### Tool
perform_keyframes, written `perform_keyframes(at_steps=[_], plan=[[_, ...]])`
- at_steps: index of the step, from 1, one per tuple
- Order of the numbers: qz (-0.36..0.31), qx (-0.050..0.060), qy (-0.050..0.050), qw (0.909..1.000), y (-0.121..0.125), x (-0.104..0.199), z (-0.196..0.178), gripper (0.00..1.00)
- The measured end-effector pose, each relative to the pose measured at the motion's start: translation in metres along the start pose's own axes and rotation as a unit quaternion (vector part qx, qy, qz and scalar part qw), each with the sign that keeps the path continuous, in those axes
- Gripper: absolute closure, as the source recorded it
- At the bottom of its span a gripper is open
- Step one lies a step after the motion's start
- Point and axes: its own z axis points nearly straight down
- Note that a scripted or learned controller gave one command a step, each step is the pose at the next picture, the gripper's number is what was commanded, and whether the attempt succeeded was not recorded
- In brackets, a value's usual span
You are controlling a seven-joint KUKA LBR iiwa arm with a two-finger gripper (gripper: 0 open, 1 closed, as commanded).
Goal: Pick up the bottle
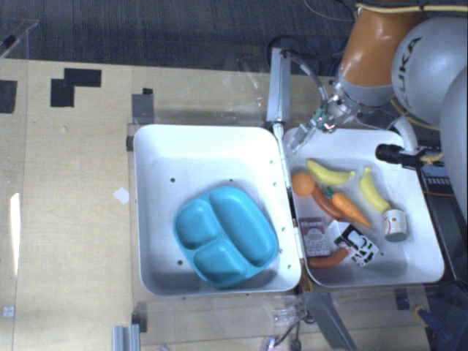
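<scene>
Gripper (319,120) above the right bin's (431,265) rim at about eleven o'clock, nothing visibly between the fingers; how far open, impossible to tell. Bottle (302,134) clear, lying just beside it in that same corner, near a banana (329,172).

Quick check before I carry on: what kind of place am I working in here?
Probably a robot test bench in a lab: two white bins fixed side by side, toy food like a carrot, and loose cables on carpet behind.

Right white bin (431,262) crowded: two yellow bananas (329,172), orange carrot (344,206), small cup (395,224). Bare floor along its far-right edge.
</scene>
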Motion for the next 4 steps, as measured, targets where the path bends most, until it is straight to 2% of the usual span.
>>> perform_keyframes(at_steps=[4], plan=[[0.0, 0.0, 0.0, 1.0, 0.0, 0.0, 0.0001, 0.0]])
